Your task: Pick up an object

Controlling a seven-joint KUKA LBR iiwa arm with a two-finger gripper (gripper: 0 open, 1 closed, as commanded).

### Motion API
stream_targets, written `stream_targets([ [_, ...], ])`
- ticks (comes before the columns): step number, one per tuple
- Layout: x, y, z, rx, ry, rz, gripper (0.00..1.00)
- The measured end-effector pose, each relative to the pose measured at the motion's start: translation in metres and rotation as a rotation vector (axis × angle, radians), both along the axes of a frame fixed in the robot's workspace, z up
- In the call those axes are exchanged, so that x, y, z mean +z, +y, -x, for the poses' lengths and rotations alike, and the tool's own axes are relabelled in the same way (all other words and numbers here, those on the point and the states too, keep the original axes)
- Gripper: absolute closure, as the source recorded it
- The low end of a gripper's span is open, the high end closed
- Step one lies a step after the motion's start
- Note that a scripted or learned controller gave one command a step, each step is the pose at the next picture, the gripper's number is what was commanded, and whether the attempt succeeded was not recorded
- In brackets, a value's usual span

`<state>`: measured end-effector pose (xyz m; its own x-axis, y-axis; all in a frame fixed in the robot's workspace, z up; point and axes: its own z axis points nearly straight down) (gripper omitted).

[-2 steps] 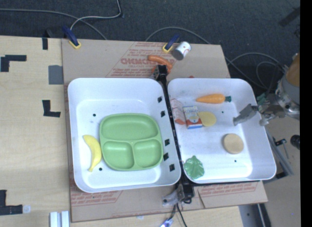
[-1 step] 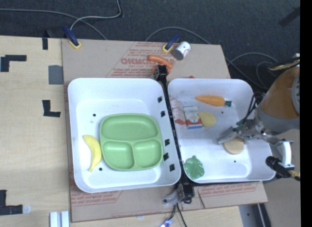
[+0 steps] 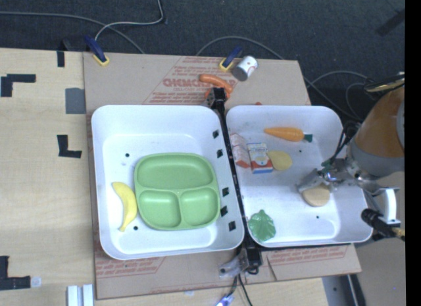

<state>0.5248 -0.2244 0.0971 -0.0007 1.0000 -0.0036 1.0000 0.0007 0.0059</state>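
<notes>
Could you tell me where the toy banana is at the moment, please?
The toy banana lies in the left bin, near its left wall, right beside the left edge of the green divided plate.

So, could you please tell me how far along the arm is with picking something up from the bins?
Done: the arm has reached into the right bin, and its gripper sits low, right beside the tan round piece. In hand: nothing can be seen between its fingers, and the piece lies on the bin floor. Left: grasp and lift. The carrot, yellow piece, green leaf and the banana by the green tray lie untouched.
</notes>
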Motion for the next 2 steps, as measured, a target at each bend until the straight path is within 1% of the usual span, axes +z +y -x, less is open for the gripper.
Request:
stream_targets([
  [1,-0.004,0.093,-0.066,0.002,0.007,-0.005,1.0],
  [2,0.087,0.168,-0.061,0.002,0.006,-0.004,1.0],
])
